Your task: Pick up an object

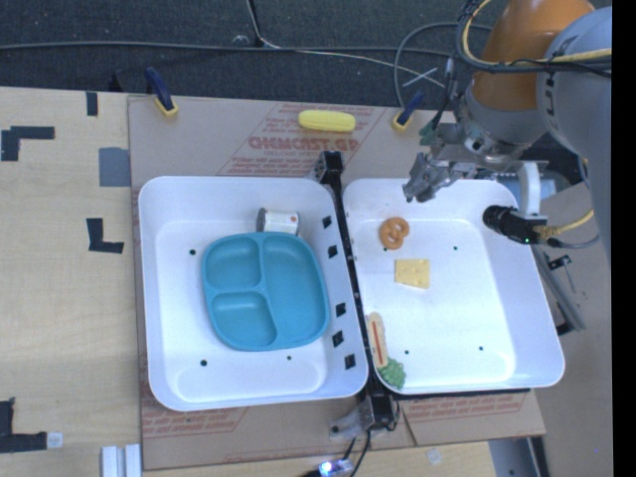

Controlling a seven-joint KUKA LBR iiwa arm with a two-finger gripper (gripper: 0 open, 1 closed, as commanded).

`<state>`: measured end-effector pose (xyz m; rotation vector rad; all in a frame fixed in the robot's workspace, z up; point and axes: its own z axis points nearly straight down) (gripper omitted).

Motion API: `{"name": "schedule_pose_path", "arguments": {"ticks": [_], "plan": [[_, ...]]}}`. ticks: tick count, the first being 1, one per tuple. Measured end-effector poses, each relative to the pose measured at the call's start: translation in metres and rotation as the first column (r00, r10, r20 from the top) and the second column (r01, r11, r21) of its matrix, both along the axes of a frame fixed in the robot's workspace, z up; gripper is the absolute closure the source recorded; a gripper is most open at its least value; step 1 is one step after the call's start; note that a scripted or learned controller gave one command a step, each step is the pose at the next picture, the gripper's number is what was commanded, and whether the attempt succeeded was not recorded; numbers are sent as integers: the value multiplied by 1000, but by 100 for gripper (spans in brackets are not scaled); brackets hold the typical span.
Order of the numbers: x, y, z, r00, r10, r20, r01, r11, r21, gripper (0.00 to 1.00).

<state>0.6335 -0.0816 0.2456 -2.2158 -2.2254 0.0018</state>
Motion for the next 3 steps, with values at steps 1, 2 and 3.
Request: {"name": "schedule_pose_path", "arguments": {"ticks": [1,2,3], "plan": [[-9,51,4,1000,1,0,-1,1000,1,100],[-12,95,-1,1000,0,0,0,1000,0,100],[-23,143,-2,1000,1,-1,-1,1000,1,100]]}}
